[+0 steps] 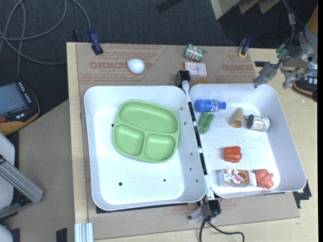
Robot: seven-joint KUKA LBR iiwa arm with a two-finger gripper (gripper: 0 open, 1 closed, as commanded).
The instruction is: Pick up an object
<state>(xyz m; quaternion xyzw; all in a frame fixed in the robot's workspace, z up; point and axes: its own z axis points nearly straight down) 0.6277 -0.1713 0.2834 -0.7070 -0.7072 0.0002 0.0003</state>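
Glossy snack packet point(235, 177) lies flat beside lumpy red toy point(265, 178); hand point(276, 75) hangs spread, holding nothing.

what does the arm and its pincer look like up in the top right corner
The pincer is a grey metal assembly with two slim grey fingers, one broadening into a flat paddle-like tip. Small teal-green fittings sit on its body, and a thin dark cable runs up from it. Above it is the pale, rounded wrist housing. Finer markings are too small to read.
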